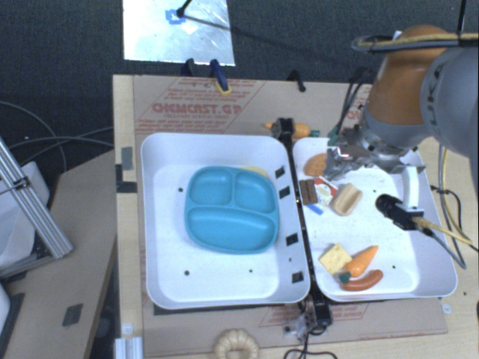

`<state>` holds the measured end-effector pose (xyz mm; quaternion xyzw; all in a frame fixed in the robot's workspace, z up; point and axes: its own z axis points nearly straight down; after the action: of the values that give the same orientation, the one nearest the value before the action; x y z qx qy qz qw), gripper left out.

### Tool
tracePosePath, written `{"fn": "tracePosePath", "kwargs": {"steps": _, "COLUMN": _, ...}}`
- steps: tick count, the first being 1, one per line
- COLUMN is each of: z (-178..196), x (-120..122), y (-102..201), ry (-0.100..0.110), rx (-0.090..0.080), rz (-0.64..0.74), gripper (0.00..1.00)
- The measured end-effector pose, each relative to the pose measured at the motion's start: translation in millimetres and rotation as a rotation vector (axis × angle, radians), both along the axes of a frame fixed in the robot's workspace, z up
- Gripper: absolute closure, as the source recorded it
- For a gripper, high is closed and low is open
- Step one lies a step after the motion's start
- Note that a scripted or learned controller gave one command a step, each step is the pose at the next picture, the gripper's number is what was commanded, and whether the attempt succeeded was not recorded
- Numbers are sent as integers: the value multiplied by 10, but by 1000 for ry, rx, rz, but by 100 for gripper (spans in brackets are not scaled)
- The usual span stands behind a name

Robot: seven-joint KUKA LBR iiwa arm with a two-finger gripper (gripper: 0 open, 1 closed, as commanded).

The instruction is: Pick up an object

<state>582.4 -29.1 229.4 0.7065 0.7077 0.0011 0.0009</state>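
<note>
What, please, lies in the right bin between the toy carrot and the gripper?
In the camera view, a tan bread-roll-like toy lies between the toy carrot and the gripper, on the right bin floor.

The arm (441, 73) reaches in from the right side of the view, in its upper part. Its outer segment is grey, and a broad orange band (408, 73) wraps it just above the wrist. From there the wrist slopes down and to the left. The tool (338, 159) sits at the low end, a small metallic part pointing down and leftward. It is too small and blurred to make out more.
</note>
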Motion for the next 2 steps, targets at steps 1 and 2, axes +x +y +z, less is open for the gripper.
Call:
{"fn": "tracePosePath", "kwargs": {"steps": 1, "z": 28, "x": -30, "y": 43, "ry": 1, "rx": 0, "rz": 3, "gripper": 100}}
{"fn": "tracePosePath", "kwargs": {"steps": 2, "z": 21, "x": -37, "y": 142, "ry": 1, "rx": 0, "rz": 5, "gripper": 100}}
